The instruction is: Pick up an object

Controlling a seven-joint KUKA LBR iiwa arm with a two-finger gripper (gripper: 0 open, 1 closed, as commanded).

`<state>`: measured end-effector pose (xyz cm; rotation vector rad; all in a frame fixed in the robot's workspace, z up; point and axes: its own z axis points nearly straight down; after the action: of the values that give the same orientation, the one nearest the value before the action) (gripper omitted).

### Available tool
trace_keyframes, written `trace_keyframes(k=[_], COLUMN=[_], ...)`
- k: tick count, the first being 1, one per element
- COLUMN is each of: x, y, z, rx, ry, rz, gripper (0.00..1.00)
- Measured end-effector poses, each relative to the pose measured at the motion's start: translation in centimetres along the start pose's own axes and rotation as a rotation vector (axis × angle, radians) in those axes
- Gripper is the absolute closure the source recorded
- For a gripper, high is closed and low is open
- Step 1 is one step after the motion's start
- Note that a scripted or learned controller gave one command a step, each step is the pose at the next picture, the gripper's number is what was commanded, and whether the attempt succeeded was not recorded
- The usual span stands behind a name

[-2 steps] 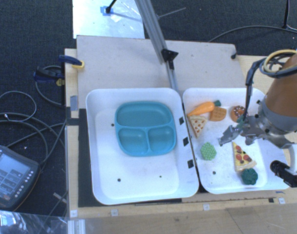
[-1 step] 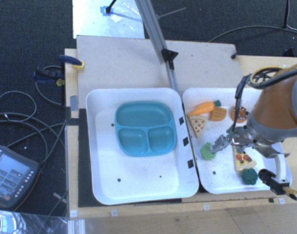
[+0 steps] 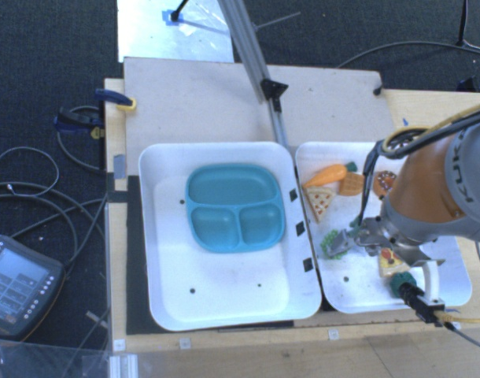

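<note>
A teal divided plate [image 3: 235, 208] is laid in the left bin [image 3: 165, 290], away from the picking. In the right bin [image 3: 334, 294] toy foods are gathered: a carrot [image 3: 328, 175] and a pizza slice [image 3: 319, 203]. The claw [image 3: 340, 242] is lowered at a green piece [image 3: 331, 245], probably the target; its state cannot be told.

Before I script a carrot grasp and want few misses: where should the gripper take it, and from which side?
Grip the carrot across its orange middle, from straight above. It lies flat, long axis left-right, with bare bin floor above and below the midsection; its green end nears the cracker-like piece, so avoid that end.
</note>
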<state>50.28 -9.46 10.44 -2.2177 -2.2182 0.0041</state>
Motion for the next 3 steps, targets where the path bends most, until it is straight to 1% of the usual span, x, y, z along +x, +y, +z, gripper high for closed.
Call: trace_keyframes(k=[1, 2, 3], x=[-0.1, -0.9, -1.0], y=[0.2, 1.0, 2.0], z=[-1.4, -6.8, -11.6], rx=[-0.008, -0.012, -0.013], ry=[-0.002, -0.003, -0.003], rz=[0.001, -0.004, -0.006], gripper=[1.00, 1.00, 1.00])
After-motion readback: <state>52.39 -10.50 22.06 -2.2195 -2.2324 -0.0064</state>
